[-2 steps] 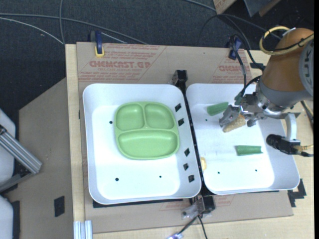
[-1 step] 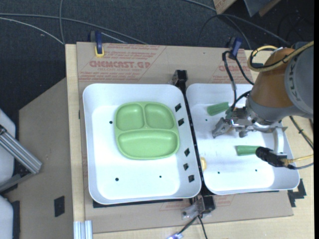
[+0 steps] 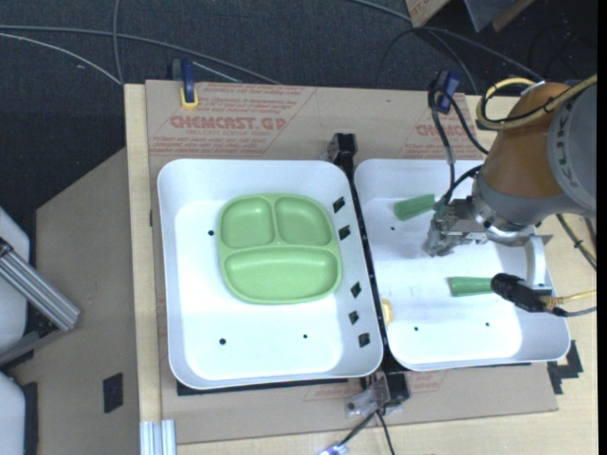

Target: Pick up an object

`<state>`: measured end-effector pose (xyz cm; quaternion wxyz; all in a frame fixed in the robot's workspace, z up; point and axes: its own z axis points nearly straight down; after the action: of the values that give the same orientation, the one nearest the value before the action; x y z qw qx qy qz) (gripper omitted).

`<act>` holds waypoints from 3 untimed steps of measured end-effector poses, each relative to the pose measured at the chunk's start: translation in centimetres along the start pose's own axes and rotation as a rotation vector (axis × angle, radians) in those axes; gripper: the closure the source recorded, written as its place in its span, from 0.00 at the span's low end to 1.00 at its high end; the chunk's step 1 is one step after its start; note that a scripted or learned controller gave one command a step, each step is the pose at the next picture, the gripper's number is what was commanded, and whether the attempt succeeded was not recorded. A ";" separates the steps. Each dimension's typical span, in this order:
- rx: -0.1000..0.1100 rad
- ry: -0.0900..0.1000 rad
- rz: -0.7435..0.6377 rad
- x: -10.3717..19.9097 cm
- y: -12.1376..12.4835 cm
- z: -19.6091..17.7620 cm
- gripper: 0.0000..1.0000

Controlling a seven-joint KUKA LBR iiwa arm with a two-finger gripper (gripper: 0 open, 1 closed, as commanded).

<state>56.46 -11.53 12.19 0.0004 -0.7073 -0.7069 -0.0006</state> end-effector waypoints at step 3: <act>-0.004 -0.002 -0.002 -0.2 0.7 -12.9 1.00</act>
<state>57.19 -11.79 25.11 -0.0016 -0.7067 -0.7075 -0.0012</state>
